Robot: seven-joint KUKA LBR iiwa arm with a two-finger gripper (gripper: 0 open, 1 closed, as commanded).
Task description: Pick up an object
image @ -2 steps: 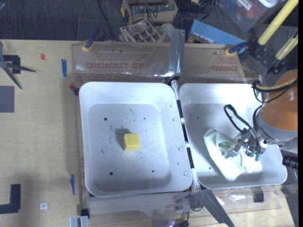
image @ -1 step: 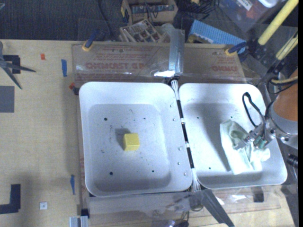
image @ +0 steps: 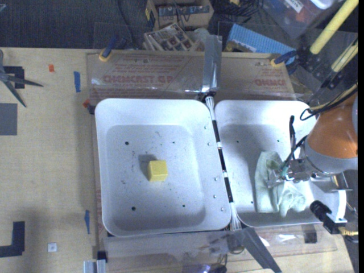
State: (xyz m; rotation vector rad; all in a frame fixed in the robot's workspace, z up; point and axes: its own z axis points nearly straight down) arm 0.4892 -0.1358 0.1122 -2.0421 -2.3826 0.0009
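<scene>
Camera view: the gripper [image: 282, 174] sits low in the right bin [image: 244, 124], at a crumpled pale cloth [image: 273, 186] that lies just below and left of it; we cannot tell how the gripper is set. The cloth's long axis runs up-down. A yellow block [image: 157, 170] lies well apart in the left bin [image: 114, 124] on the desk [image: 45, 152].

Bench's pretty cluttered: blue foam sheet [image: 250, 38] out back, a cardboard box [image: 176, 4] of junk, and a yellow pole [image: 335, 19] leaning top right.
</scene>
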